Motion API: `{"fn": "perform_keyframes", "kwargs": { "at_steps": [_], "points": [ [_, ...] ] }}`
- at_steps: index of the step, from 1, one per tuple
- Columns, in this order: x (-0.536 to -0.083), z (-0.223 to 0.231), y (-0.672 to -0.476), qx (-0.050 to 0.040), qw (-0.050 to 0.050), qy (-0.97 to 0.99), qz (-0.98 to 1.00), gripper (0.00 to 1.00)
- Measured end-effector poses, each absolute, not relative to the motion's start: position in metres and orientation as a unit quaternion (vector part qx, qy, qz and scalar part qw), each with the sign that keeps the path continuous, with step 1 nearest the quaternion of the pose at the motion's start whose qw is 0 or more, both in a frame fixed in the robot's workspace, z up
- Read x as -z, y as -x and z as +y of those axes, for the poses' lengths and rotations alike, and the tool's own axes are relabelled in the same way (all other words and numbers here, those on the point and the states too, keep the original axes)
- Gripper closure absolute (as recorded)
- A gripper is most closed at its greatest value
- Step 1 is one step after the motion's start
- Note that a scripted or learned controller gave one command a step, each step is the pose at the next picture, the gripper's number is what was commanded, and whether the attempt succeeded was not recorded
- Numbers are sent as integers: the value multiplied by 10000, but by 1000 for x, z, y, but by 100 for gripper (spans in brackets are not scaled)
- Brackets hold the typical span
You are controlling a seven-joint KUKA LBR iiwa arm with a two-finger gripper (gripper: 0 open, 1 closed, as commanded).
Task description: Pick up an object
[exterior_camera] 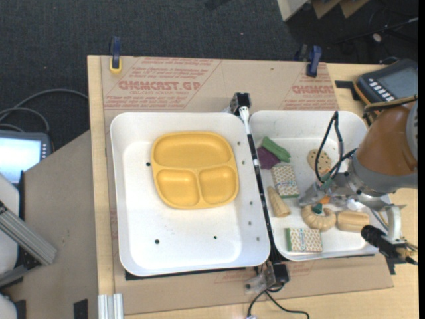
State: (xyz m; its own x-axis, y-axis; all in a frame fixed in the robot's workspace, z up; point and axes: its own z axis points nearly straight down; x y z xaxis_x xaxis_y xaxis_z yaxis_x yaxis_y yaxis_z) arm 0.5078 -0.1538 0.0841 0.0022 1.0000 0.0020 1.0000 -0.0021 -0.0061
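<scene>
Left shallow white plastic bin [133, 198], frame centre-left: holds a mustard-yellow three-compartment tray [195, 168]. Right shallow white plastic bin [292, 121]: green wedge-shaped block [277, 149], purple piece [267, 157], two speckled multicolour rectangular packets [285, 179] [305, 240], tan ring-shaped doughnut toy [319, 218], beige dotted round cookie [320, 159]. Arm [392, 145], frame right: orange band, grey below.

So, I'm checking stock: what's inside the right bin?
The right bin holds green and purple pieces, patterned blocks, a ring-shaped piece. The arm covers part.
</scene>
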Motion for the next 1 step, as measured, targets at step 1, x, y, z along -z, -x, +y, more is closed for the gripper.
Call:
{"fn": "perform_keyframes", "kwargs": {
  "at_steps": [1],
  "points": [
    [-95, -154, -512, 9, -17, 7076, -7066, 100]
  ]
}}
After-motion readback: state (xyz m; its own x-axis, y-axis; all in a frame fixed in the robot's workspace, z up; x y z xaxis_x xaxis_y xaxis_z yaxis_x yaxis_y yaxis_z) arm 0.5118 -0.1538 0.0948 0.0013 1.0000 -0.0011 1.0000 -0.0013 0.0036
